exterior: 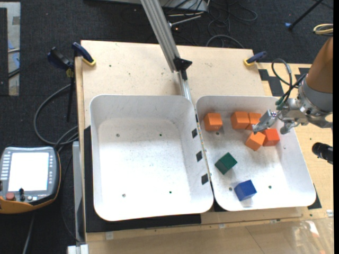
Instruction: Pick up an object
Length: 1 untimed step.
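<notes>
Five orange cubes sit in the right bin (296, 163), plus one green cube (226, 162) and one blue cube (245, 189). My fingers (275, 121) hang spread, gripping nothing, over the bin's upper right. Nearest target: orange cube pair (263, 138), touching each other, just below-left of my fingers. Three more orange cubes lie further left; green and blue nearer the front rim.

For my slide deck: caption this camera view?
Robot hand hovers over orange blocks in the right bin.
</notes>
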Available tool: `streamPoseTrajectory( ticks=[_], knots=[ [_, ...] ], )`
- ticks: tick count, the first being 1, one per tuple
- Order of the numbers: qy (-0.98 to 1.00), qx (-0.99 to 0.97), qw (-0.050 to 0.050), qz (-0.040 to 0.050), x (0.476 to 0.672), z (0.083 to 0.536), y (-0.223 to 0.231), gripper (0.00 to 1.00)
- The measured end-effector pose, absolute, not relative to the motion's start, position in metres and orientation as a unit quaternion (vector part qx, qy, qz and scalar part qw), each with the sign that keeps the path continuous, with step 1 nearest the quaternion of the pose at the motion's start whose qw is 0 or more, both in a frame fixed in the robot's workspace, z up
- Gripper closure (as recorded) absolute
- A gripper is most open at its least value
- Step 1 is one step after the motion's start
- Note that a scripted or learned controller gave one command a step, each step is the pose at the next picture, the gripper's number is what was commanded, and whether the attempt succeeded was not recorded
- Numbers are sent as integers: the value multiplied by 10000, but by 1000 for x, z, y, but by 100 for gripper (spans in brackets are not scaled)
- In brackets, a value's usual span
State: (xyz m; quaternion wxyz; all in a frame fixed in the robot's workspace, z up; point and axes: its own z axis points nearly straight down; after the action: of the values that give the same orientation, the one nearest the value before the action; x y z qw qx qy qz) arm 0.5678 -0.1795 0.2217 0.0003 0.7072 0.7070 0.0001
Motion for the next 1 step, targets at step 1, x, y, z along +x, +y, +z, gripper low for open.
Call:
streamPoseTrajectory(
  ticks=[1],
  knots=[
    [7093,7049,-44,-15,559,134,-123,0]
  ],
)
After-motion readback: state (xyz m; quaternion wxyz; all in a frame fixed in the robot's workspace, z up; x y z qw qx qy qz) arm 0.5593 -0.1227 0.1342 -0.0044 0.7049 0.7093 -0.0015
